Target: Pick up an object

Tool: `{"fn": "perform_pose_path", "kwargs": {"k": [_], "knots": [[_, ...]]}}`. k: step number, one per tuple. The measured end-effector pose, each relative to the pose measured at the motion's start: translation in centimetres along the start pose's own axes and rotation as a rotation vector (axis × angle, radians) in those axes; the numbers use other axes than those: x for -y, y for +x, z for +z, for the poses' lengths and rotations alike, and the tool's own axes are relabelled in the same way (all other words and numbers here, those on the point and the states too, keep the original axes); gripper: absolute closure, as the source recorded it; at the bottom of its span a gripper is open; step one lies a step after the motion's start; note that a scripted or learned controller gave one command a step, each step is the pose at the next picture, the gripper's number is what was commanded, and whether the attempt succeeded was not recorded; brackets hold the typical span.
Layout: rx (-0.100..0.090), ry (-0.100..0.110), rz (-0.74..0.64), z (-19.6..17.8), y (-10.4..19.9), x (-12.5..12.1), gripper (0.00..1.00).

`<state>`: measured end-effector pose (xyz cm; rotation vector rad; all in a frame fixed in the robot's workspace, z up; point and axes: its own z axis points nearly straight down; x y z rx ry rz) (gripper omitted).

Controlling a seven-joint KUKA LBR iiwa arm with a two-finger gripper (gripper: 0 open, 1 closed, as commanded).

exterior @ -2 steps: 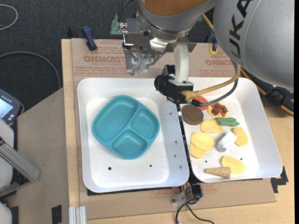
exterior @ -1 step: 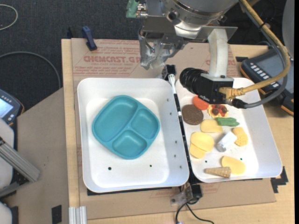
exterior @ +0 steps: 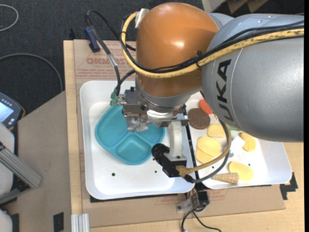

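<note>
From my remote station I could read only two markings. On the grey arm (exterior: 260,81), large black letters ran down its side; "UKA" was visible, the start hidden by the orange band (exterior: 174,42). On the brown cardboard sheet (exterior: 101,57) under the bins, faint red print looked like "CHOMPS", though it was too blurred to be sure.
</note>
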<state>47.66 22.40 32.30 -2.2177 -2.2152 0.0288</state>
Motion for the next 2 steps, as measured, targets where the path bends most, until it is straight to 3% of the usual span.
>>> {"fn": "perform_pose_path", "kwargs": {"k": [1, 2], "knots": [[-0.018, -0.037, -0.003, -17.3, -0.1, 0.0, 1.0], [-0.005, -0.012, 0.007, -12.5, -7.0, 0.0, 1.0]]}}
